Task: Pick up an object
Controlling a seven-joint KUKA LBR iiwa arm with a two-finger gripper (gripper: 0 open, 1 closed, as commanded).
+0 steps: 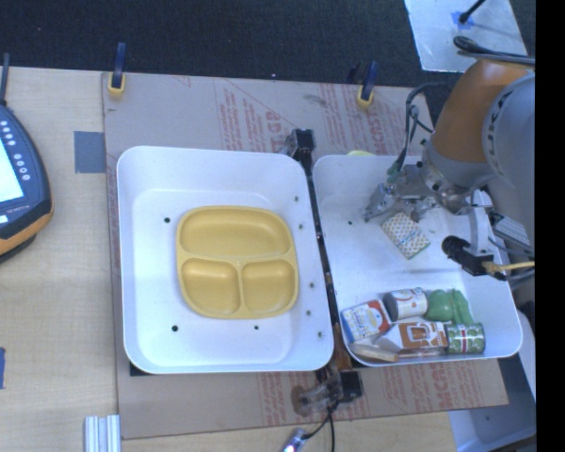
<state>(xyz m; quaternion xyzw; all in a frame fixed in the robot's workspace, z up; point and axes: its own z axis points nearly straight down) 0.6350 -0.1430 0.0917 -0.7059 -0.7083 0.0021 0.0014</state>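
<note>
Object nearest my tool: a small pale packet with a fine cross-hatch pattern (407, 235), lying tilted on the floor of the right bin (358, 252), in its upper half.
My gripper: (402, 199) sits low over the right bin, just above that packet as the camera sees it; the metal fingertips look close to the packet's upper edge, but I cannot tell whether they touch it.
Tool state: I cannot tell whether it is spread or pressed together; the linkage is too small and cluttered to read, and nothing shows pinched in it.
My arm: grey with an orange band (480, 111), coming in from the right over the bin's upper right corner.
Other items in the right bin: a cluster along the lower edge, with a white-and-blue pouch (363, 320), a small jar with a red label (407, 304), a green item (449, 305), a green can on its side (464, 338), and a brown-and-white carton (416, 334).
Left bin: (141, 252) holds 1 yellow tray with 3 compartments (236, 260), lying flat near the middle.
Bench: a handheld controller pad (9, 186) rests at the far left.
</note>
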